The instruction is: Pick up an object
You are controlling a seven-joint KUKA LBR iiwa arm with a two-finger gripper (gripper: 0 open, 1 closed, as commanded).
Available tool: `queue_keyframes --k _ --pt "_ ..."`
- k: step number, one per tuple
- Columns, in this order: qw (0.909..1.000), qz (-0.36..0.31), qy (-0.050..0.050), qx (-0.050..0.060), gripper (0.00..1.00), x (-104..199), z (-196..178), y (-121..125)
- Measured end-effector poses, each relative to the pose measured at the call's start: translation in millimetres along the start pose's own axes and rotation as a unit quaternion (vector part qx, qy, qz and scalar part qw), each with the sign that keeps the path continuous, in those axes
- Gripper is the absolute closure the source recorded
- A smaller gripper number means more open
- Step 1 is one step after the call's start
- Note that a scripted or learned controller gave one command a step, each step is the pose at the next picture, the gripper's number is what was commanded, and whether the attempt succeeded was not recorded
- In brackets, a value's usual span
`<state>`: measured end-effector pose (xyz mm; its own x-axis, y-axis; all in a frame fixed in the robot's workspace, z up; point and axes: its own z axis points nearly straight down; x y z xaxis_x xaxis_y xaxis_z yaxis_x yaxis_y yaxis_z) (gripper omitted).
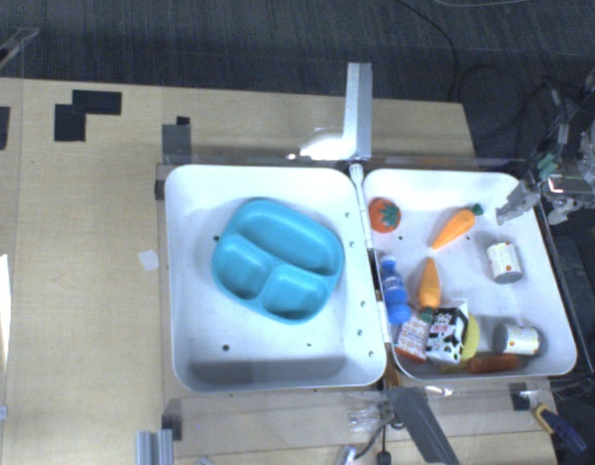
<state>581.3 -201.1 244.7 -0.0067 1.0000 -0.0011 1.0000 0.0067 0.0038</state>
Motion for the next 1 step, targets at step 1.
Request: queue_keyframes --k 1 --pt "1.0 -0.003 -0.001 -0.003 1.0 0.9 -11.7 2.0"
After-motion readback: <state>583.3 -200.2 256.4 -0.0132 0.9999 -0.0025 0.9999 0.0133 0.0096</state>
